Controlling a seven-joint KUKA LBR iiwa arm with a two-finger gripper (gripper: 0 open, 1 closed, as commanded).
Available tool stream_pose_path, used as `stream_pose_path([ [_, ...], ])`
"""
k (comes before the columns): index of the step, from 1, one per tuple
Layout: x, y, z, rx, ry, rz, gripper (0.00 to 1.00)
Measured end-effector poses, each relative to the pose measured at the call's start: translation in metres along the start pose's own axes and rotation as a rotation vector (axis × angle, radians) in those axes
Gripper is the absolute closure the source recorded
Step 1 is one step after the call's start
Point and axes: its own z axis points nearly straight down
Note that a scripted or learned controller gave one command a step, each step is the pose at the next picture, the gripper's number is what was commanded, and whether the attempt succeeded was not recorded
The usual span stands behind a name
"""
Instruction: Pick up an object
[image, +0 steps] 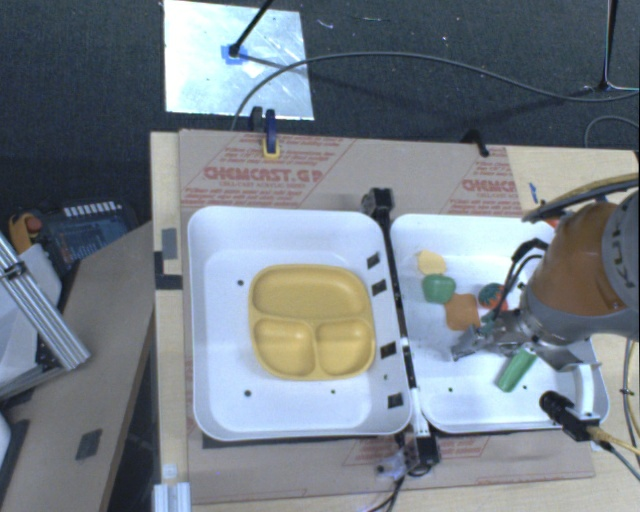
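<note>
The claw (478, 340) is seen low in the right white bin (470, 418), at the lower right of the frame, its dark metal tips pointing left over the bin floor. Whether it is released or clenched cannot be told, and nothing is seen gripped in it. Just left and above it, a small cluster of objects is found: an orange-brown block (461, 312) nearest the tips, a green rounded piece (438, 289) above that, a pale yellow rounded piece (431, 263) higher still, and a small dark teal object (489, 295) just beside the claw's upper side. A bright green cylinder (515, 370) lies tilted just below and right of the claw, near the bin's lower right rim. Bare white floor is left at the bin's lower left and along its upper part. The grey arm with its orange band (585, 265) enters from the right edge, covering the bin's right wall.

The left white bin (215, 300) occupies the centre of the frame and holds a yellow plastic divided tray (308, 320), with bare margins all round it. A black divider strip (385, 290) runs between the two bins. Both bins rest on brown printed cardboard (300, 165) laid over the worktop. A silver foil sheet (235, 60) lies on dark carpet at the upper left, and cables trail across the top.
</note>
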Motion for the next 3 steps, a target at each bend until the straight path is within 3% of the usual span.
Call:
stream_pose_path([
  [1,-0.001,0.001,-0.013,-0.005,-0.002,0.000,1.00],
  [3,-0.007,0.006,-0.100,-0.007,-0.003,-0.004,1.00],
])
